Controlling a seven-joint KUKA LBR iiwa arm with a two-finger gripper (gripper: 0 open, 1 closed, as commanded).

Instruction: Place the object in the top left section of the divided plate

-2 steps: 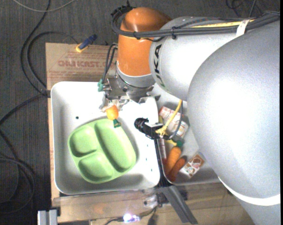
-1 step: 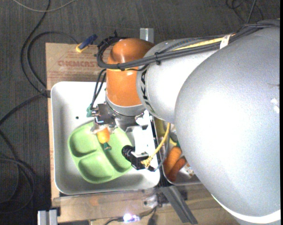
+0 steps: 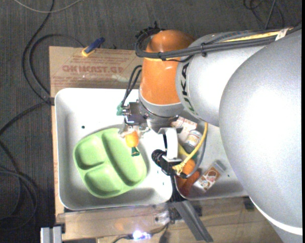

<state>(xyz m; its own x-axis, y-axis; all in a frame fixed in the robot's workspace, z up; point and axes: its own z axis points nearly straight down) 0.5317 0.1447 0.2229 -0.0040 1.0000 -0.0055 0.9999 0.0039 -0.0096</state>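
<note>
A green divided plate (image 3: 107, 161) lies in the left white bin (image 3: 71, 110), tilted, with three sections. My gripper (image 3: 131, 135) hangs over the plate's upper right rim, below the orange wrist band (image 3: 162, 80). A small orange and yellow object (image 3: 131, 138) with a green bit below it shows at the fingertips, and it looks held between them. The object hovers at the edge of the plate's long right section.
The right bin (image 3: 228, 184) holds several small items, among them an orange object (image 3: 189, 176) and a packet (image 3: 209, 177). The big grey arm (image 3: 253, 110) covers most of the right side. A cardboard sheet (image 3: 86, 70) lies behind the left bin.
</note>
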